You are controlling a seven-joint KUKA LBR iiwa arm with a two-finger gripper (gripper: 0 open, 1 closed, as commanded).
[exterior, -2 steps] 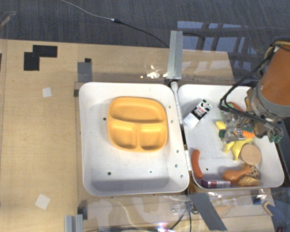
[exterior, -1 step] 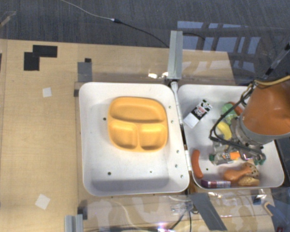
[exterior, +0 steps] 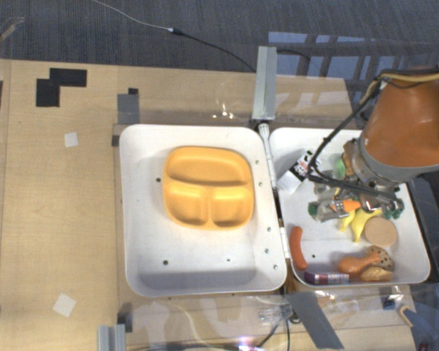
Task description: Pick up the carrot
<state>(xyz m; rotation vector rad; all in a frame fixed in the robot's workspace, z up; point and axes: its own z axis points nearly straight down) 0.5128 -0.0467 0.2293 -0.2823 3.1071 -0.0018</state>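
The carrot [exterior: 348,205] is a small orange piece in the right bin [exterior: 422,269], partly covered by the wrist above it. My gripper [exterior: 355,209] hangs low over the middle of that bin, under the arm's orange band [exterior: 413,119]. It is open, with one grey fingertip [exterior: 320,210] left of the carrot and the other right of it, neither touching it. The carrot lies against a yellow banana [exterior: 355,224].
Around the carrot the right bin holds a red sausage [exterior: 296,246], a purple marker [exterior: 326,276], a brown drumstick [exterior: 364,262], a round tan disc [exterior: 381,232] and a green piece [exterior: 339,168]. The left bin [exterior: 143,196] holds a yellow divided plate [exterior: 208,186].
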